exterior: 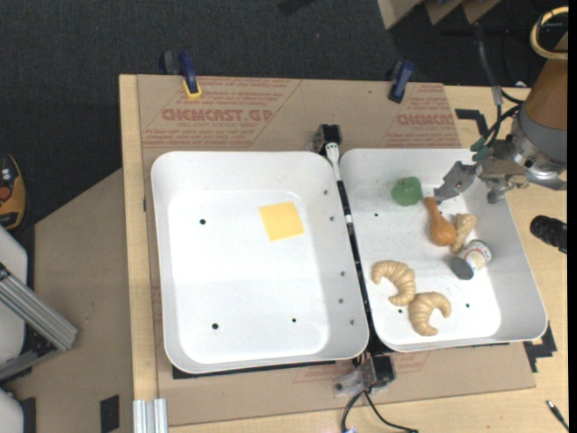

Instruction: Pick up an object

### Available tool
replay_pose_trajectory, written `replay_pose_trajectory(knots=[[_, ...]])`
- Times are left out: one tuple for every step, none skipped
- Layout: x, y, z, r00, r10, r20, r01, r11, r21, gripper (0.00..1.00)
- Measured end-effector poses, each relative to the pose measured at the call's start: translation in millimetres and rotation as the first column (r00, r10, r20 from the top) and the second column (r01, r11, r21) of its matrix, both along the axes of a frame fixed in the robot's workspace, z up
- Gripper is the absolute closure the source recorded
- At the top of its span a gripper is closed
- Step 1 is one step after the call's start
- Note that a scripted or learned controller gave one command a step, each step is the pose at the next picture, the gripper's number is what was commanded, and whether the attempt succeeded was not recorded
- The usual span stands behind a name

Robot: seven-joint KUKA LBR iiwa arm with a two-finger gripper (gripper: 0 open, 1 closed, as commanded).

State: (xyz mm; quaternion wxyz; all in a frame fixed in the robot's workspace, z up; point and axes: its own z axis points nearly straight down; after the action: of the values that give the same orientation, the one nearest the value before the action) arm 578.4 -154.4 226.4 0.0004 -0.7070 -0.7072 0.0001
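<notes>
You see the gripper (475, 178) at the right bin's (518, 309) upper right, fingers spread apart, gripping nothing. The orange-brown object (440, 226) lies just below and left of the jaws, beside a green lump (407, 190).

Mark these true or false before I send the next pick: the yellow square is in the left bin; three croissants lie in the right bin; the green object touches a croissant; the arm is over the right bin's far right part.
1. The yellow square lies in the left bin: true.
2. Three croissants lie in the right bin: false. There are two, croissant one and croissant two.
3. The green object touches a croissant: false. It sits apart, farther back.
4. The gripper is over the right bin's far right part: true.
</notes>
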Motion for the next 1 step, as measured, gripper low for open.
replay_pose_trajectory(knots=[[43.1, -12.5, -150.0, 1.0, 0.001, -0.006, -0.001, 1.0, 0.001, 0.0]])
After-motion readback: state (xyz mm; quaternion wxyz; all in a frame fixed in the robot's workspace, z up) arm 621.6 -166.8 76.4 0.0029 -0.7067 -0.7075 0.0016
